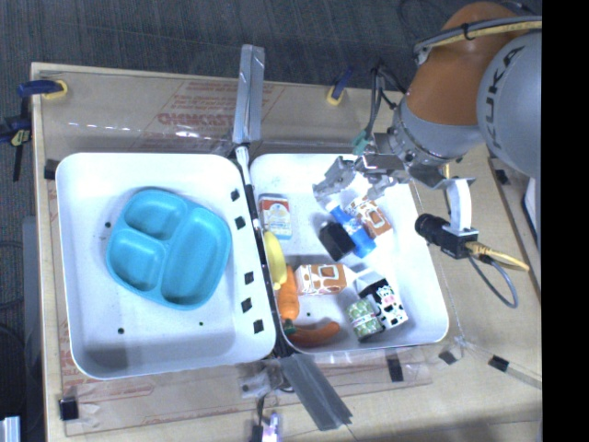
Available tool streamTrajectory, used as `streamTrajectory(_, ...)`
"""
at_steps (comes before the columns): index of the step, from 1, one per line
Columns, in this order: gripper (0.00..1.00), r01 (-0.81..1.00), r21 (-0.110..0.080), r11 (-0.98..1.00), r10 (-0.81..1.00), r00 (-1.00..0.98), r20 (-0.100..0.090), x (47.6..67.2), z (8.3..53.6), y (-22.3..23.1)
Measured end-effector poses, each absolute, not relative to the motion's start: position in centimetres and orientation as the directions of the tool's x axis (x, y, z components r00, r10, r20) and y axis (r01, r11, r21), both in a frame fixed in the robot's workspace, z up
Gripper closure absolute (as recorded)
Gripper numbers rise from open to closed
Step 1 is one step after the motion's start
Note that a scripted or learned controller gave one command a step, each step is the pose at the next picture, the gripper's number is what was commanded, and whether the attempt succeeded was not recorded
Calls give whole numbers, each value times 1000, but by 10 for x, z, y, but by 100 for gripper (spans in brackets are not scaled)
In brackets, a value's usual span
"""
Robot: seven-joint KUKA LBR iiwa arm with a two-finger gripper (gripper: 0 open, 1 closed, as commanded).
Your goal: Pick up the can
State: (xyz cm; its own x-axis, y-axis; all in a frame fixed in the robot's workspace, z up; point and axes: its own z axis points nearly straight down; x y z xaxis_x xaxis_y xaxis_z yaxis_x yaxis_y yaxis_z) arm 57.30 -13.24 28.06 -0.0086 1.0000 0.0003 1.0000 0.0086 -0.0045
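Tool over the right bin's far half, can lying near corner, not yet gripped

Tool (354, 184) hangs low over the right bin (425, 270) with fingers spread, nothing between them; it sits above a blue packet (361, 228) and a black cylinder (335, 240), so a straight drop would likely hit clutter. Can (364, 319), green-labelled, lies well apart toward the near edge, pressed against a black-and-white cow-patterned carton (389, 304), which may crowd one finger. Banana (273, 258), carrot (288, 295) and a sausage-shaped item (314, 333) line the divider side. Blue divided tray (170, 245) sits alone in the left bin (78, 247)
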Motion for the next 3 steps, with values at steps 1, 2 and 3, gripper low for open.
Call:
streamTrajectory(1, 0, 998, -5, -60, 998, 60, 1, 534, 99, -178)
streamTrajectory(2, 0, 993, -4, -119, 993, 119, 0, 596, 91, -201)
streamTrajectory(3, 0, 987, -4, -163, 987, 163, 0, 552, 91, -202)
